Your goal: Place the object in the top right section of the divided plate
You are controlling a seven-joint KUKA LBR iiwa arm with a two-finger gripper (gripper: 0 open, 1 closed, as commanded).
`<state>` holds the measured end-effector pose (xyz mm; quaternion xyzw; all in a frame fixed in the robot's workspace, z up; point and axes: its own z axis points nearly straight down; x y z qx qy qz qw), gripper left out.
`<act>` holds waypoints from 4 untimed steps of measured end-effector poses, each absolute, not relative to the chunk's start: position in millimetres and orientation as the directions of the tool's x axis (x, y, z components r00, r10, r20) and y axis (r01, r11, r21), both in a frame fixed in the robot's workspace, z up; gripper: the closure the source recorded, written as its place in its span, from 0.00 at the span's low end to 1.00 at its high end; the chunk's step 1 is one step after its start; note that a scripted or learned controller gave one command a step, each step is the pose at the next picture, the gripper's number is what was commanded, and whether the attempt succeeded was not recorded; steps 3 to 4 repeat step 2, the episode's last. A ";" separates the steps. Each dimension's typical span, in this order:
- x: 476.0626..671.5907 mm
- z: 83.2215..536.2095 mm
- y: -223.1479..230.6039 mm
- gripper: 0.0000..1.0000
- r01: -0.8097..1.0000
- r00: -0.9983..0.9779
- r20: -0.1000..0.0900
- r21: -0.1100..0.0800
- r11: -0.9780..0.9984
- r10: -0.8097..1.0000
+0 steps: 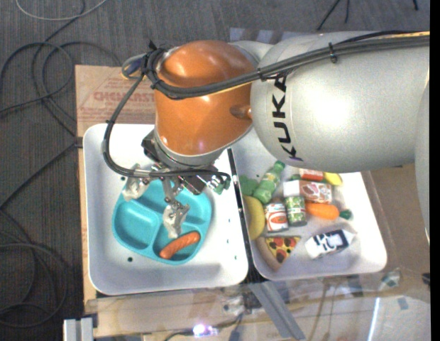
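A teal divided plate [138, 222] lies in the left white bin [99, 261]. An orange-red toy sausage [180, 245] rests in the plate's section at its lower right in the view, lying flat. My gripper [174, 217] hangs just above the plate's middle divider, a little above and left of the sausage and apart from it. Nothing shows held in it. The orange wrist band and grey arm cover the bin's upper part and the plate's upper right corner.
The right bin [369, 261] holds several toy foods: a green bottle [268, 183], a banana [255, 217], a pizza slice [280, 247], a carrot [321, 209], small cans and a white-and-blue carton [328, 241]. Black cables trail from the wrist over the left bin.
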<state>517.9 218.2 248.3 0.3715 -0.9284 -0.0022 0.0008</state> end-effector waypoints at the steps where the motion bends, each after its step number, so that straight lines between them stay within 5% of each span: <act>1: 517.9 248.3 218.2 0.00 -0.690 -0.724 0.000 0.005 0.724 -0.690; 2: 518.9 255.4 219.4 1.00 -0.688 -0.726 0.001 0.008 0.726 -0.688; 4: 518.9 255.4 219.4 1.00 -0.688 -0.726 0.001 0.008 0.726 -0.688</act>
